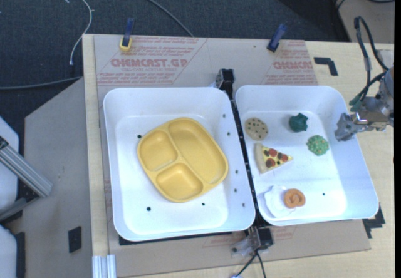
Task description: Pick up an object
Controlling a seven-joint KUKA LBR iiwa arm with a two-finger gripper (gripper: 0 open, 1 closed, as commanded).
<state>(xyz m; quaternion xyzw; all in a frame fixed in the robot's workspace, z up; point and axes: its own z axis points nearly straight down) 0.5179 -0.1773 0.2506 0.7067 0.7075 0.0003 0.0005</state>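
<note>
Hovering end effector [346,128], fingers indistinct, arm cropped

Both bins, the left bin [119,164] and the right bin [360,170], look like smooth white plastic with a slight sheen. The yellow tray [182,158] is smooth, matt plastic. The bench board [156,61] looks like printed matt cardboard. The gripper [346,128] looks like dull grey metal.

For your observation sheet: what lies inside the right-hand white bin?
The right bin holds a cookie, pizza slice, two green pieces and a doughnut. Nothing looks covered.
</note>
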